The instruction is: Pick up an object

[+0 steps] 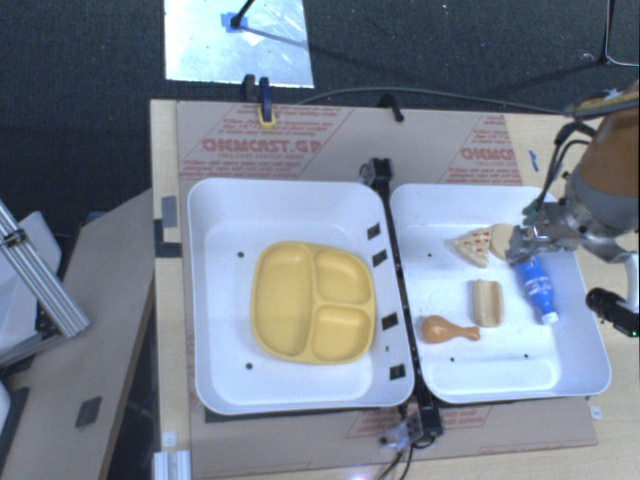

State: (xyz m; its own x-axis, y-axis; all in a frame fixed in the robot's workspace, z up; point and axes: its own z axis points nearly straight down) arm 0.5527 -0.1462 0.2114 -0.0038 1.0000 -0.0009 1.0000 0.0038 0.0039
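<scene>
Table (120, 268): tan wood surface carrying a printed cardboard sheet (300, 133), on which two shallow white bins sit side by side, their inner walls touching along a line of black clips.

Left bin (215, 268): holds one yellow divided plate (313, 302) with three compartments, lying flat near the bin's middle, nothing in its compartments.

Right bin (570, 358): holds four items.
- Pizza slice toy (476, 245), tan and wedge-shaped, in the upper middle of the bin, its point toward the left.
- Hot dog toy (487, 302), a pale bun lying lengthwise, below the pizza slice and apart from it.
- Chicken drumstick toy (447, 330), orange-brown, just below and to the left of the hot dog, bone end pointing right.
- Blue bottle (537, 288) with a white label and white cap, lying tilted, cap end toward the lower right, near the bin's right wall.

Arm (610, 183): grey with an orange band, reaching in from the right over the upper right part of the right bin.

Gripper (524, 243): down at the upper end of the blue bottle, just beside the wide edge of the pizza slice. Whether the fingers are open, closed or gripping anything cannot be told from this view; the metal parts blur together with the bottle's top end.

Beyond the table: dark carpet, a shiny metal plate (238, 28) on it.
</scene>
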